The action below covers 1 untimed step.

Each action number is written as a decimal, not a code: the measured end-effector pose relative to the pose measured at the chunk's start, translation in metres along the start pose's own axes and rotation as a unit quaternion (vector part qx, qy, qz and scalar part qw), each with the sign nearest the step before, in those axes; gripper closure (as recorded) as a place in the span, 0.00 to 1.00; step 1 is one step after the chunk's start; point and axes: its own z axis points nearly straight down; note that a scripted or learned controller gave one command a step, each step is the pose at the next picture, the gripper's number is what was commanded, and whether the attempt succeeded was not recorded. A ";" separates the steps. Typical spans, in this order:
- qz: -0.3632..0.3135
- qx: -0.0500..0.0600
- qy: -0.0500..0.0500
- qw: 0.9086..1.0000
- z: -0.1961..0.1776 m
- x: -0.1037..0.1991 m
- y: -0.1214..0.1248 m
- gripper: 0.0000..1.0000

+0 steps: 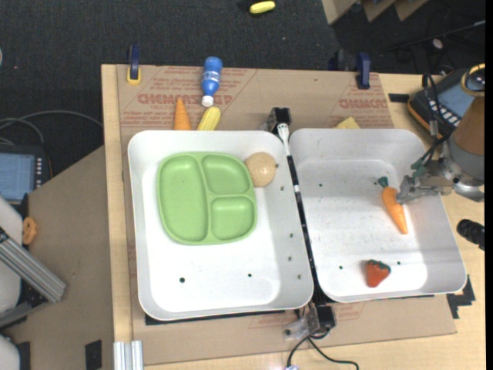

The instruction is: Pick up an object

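Where the carrot lies slantwise in the right bin, the gripper sits at its green top end, w/ the arm in from the right; can't tell how wide it's parted or if it has hold. Strawberry near front wall. Left bin: green divided plate, beige ball touching its corner.

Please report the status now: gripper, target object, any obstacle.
Gripper low in the right bin, at the carrot's top end; grasp not confirmed. Strawberry lies apart, nearer the front rim. Nothing blocking the carrot.
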 end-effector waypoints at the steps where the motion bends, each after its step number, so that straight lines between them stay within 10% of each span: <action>1: 0.000 0.001 0.000 1.000 0.001 0.000 0.000 0.00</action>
